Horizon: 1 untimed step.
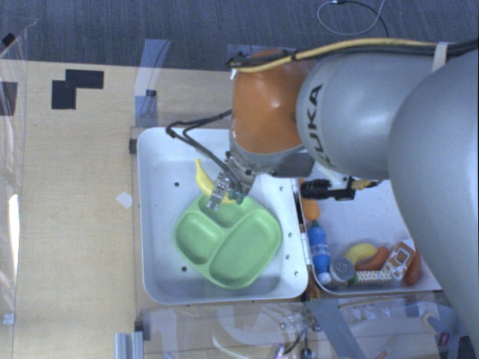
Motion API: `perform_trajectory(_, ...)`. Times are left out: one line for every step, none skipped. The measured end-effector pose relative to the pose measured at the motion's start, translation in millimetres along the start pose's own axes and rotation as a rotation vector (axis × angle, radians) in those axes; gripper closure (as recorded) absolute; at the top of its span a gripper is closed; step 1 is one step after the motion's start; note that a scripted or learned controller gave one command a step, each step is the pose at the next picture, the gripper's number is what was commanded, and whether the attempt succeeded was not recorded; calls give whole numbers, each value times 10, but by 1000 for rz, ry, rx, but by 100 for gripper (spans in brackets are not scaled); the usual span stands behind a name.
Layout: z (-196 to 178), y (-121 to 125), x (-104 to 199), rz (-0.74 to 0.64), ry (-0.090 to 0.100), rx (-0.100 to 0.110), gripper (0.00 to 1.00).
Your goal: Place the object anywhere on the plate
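My two-finger gripper (224, 193) hangs above the green sectioned plastic plate (229, 245) in the left white bin (153, 223), a yellow banana-shaped object (203, 177) just beside it; whether my fingers are open or closed I cannot tell.

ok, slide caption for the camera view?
KUKA arm's claw over the green plate in the left bin, a yellow object beside it.

Green plate (228, 245) is looking like smooth matt plastic, the white bin (161, 223) is gleaming glossy, and the worktop (67, 200) is showing pale wood grain.
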<state>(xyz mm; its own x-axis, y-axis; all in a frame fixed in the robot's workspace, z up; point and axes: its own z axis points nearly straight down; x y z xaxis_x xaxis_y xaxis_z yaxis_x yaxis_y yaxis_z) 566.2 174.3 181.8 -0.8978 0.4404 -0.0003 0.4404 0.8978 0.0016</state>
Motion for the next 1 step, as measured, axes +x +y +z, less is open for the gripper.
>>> perform_trajectory(-85, 11, -23, 1, -2, -3, 100)
